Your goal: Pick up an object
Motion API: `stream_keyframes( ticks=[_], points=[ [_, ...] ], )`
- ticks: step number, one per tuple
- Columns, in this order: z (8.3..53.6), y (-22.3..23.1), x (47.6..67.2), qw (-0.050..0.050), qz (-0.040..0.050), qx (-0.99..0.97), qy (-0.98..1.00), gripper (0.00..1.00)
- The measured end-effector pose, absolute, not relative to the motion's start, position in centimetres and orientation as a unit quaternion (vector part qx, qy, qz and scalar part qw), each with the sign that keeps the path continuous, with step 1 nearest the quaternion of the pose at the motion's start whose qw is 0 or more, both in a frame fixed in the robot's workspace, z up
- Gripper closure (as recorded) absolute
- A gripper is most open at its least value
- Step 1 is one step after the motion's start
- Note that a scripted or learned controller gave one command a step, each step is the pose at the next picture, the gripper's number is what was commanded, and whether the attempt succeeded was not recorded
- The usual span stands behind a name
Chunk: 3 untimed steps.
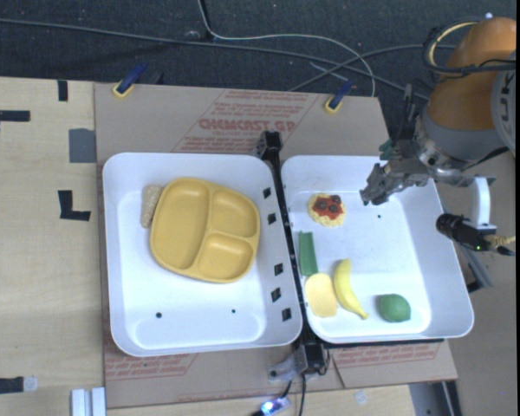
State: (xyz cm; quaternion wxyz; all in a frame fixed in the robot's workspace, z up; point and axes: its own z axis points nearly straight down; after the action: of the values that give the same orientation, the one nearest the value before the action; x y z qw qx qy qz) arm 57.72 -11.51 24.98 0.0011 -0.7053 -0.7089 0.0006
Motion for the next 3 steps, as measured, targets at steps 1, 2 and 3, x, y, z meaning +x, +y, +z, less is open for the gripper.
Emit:
stream_keyframes(
  ticks=[1,2,3],
  points=[
    [24.8,-6.6,57.3,0.001,0.0005,-0.705,-0.709,1.0],
    [24.6,-0.5,58.4,0.001,0.0004,-0.705,-0.709,1.0],
    [24.7,4.5,58.3,0.001,0.0003,-0.705,-0.709,1.0]
  ],
)
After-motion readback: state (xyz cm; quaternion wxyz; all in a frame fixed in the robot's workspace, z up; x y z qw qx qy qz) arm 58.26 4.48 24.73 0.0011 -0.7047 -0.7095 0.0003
